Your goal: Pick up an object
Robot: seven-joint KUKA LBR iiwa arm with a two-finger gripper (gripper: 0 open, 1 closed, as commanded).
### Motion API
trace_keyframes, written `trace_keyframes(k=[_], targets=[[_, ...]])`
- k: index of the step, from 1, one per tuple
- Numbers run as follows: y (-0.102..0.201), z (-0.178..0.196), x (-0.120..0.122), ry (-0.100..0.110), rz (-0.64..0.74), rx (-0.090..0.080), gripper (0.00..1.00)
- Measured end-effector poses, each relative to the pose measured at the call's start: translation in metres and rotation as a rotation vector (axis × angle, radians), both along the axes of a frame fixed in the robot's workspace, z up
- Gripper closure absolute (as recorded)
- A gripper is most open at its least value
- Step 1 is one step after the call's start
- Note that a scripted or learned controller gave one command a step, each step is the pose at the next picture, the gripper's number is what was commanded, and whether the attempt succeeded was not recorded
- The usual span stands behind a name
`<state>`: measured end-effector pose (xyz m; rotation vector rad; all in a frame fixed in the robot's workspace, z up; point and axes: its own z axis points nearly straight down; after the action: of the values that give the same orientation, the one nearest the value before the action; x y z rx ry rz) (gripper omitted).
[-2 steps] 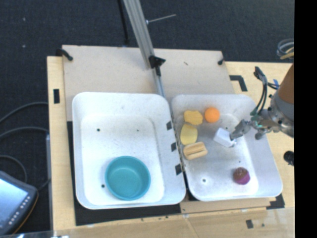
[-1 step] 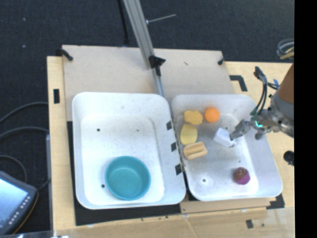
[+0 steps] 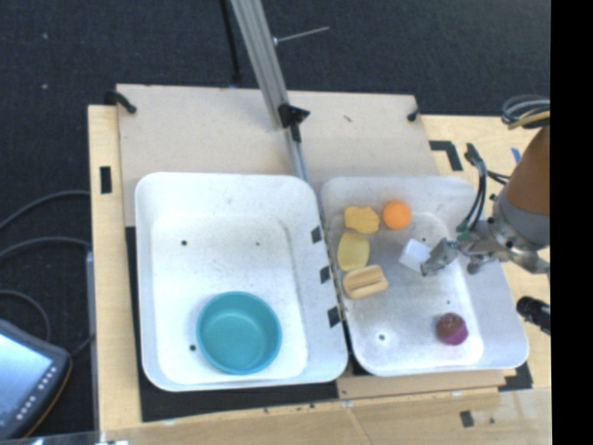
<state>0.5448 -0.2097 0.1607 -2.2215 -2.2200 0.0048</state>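
Fingers (image 3: 443,260): dark, seen low over the right bin's middle; whether spread or clenched cannot be told.
Nearest object: white block (image 3: 416,254), found just left of the fingers; contact unclear.
Right bin (image 3: 491,346): orange ball (image 3: 397,215), two yellow pieces (image 3: 361,219) (image 3: 353,249), tan block (image 3: 364,281), purple ball (image 3: 451,328).
Left bin (image 3: 167,202): teal bowl (image 3: 238,332) noted at front.
Arm (image 3: 530,193): entered from right.

I see a bowl (image 3: 238,332) in the left bin (image 3: 167,202); the right bin (image 3: 491,341) holds a ball (image 3: 397,214), a bread roll (image 3: 364,281) and a berry (image 3: 451,328).
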Motion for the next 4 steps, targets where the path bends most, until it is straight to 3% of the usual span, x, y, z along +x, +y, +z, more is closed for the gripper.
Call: trace_keyframes(k=[1, 2, 3, 4], targets=[[0.003, -0.047, -0.009, 0.001, 0.000, 0.001, 0.00], [0.001, -0.060, -0.009, -0.001, -0.001, -0.001, 0.00], [0.000, -0.049, -0.008, -0.007, -0.005, -0.001, 1.00], [0.003, -0.005, -0.005, -0.009, 0.004, -0.001, 1.00]])
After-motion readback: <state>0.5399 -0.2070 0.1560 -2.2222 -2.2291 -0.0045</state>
